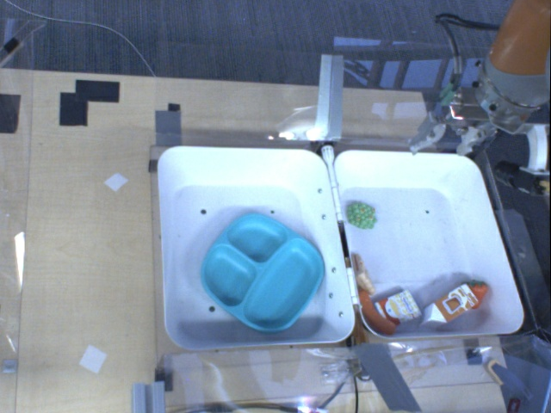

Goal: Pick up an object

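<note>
My gripper [449,138] hangs over the back rim of the right bin [448,179], its two fingers spread open with nothing between them. In that bin a green bumpy ball [362,215] lies near the left wall. Along the front wall lie a sausage in a bun [372,304], a small white and yellow carton [402,304] and an orange and white carton [456,301]. All of these are well in front of the gripper and apart from it.
The left bin [185,231] holds a blue divided plate [263,269]. A metal post [331,97] stands behind the seam between the bins. The orange band of the arm [525,28] rises at the top right.
</note>
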Available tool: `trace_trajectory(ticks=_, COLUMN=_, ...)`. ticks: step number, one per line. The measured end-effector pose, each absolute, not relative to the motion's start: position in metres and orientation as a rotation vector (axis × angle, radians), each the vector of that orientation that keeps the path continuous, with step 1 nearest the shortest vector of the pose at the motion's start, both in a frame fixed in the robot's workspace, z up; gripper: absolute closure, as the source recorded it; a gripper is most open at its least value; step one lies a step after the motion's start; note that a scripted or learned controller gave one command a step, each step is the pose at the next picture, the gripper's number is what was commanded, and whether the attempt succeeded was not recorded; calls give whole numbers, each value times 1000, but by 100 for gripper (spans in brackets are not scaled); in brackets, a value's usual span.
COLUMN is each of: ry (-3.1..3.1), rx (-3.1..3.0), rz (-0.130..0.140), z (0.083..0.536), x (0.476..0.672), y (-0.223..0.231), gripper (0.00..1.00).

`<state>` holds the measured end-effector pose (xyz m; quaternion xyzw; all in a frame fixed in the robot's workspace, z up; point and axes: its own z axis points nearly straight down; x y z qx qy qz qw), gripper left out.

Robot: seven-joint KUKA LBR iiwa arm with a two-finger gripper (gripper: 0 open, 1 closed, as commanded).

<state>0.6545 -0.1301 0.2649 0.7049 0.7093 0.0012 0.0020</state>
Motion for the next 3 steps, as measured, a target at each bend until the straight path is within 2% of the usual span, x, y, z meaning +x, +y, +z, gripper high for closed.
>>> trace_trajectory(ticks=1, ry=2325, rx=2105, rz=7, z=97, x=625, y=-124, gripper=0)
trace_trajectory(ticks=2, ry=2427, rx=1981, rz=10, z=89, x=572, y=-91, gripper=0)
trace_trajectory(ticks=3, ry=2690, rx=1612, rz=5, z=88, x=661, y=-97, gripper=0)
